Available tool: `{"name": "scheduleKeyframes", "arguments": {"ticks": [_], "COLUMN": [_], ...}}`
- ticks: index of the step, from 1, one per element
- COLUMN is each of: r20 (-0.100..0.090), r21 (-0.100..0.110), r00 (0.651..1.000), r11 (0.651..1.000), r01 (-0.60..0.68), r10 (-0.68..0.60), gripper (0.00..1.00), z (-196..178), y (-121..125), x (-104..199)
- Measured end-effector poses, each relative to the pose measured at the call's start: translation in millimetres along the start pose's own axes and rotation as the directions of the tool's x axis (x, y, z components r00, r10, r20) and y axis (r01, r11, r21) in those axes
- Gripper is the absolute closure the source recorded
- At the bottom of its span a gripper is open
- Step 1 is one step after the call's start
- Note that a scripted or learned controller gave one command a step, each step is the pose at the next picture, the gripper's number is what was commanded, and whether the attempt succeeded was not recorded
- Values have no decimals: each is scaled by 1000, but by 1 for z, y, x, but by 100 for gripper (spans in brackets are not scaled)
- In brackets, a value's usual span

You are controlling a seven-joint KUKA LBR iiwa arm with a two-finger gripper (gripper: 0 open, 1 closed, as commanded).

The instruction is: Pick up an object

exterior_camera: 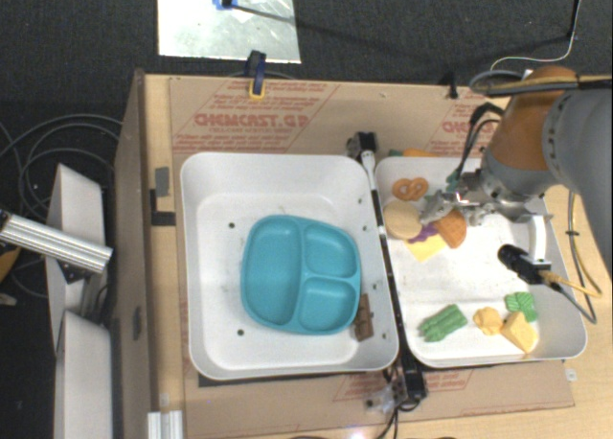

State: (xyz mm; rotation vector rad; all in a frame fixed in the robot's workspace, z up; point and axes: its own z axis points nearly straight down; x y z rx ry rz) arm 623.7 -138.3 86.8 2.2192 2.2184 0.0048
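**Crowded grasp in the right bin**

Your tool (458,199) is low among the toy food in the right bin (565,336); I cannot tell its state. The orange piece (451,231), purple piece (427,232) and yellow wedge (425,247) touch, so it may clip two or nudge them aside.

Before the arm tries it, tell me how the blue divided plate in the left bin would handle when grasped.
The blue divided plate looks like moulded plastic, so probably stiff and light for its size. It lies flat and wide on the left bin floor, so unlikely to roll or tip. Its low rounded rim and smooth look suggest fingers may slip.
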Motion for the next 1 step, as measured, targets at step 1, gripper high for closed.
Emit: {"name": "scheduleKeyframes", "arguments": {"ticks": [1], "r20": [1], "r21": [-6], "r00": [1000], "r11": [1000], "r01": [3], "r10": [-3], "gripper": [100], "z": [-12], "y": [3], "x": [1]}}
